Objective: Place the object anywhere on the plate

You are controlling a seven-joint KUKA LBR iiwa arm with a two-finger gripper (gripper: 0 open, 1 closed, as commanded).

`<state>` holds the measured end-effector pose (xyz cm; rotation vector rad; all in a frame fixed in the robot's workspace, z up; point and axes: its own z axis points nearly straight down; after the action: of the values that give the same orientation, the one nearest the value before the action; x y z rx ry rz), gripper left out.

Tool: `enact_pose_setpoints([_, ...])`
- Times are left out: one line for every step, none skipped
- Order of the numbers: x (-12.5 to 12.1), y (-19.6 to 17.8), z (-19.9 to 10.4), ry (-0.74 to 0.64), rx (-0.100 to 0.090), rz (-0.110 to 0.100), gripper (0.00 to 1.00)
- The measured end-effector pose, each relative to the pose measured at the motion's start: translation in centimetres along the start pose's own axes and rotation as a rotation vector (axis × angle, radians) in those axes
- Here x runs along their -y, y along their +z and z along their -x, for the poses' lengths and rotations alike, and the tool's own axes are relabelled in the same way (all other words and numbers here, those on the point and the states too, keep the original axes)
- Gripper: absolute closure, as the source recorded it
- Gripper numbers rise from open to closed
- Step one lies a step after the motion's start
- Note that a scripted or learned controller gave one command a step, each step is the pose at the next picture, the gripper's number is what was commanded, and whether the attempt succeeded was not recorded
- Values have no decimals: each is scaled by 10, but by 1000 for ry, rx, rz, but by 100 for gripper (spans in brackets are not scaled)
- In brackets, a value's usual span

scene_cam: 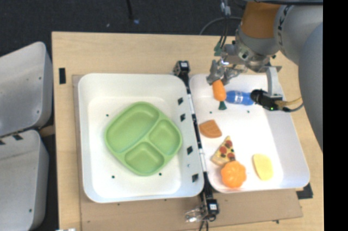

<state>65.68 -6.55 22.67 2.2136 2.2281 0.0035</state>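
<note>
A green divided plate [143, 138] lies in the left bin [92, 170]. My gripper [219, 76] hangs over the far left corner of the right bin [288, 154]. It is shut on the top end of an orange toy carrot [218, 91], which points down with its green tip lowest. The carrot is well to the right of the plate, past the divider between the bins.
The right bin also holds a blue bottle [238, 97] just right of the carrot, a brown bread slice [210, 128], a pizza slice [223, 151], an orange [233, 174] and a yellow piece [262, 166]. Black clips [190, 132] line the divider.
</note>
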Motion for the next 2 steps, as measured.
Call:
enact_pose_setpoints([10,-7,-51,0,-1,-2,100])
enact_pose_setpoints([3,-4,-96,0,0,-1,100])
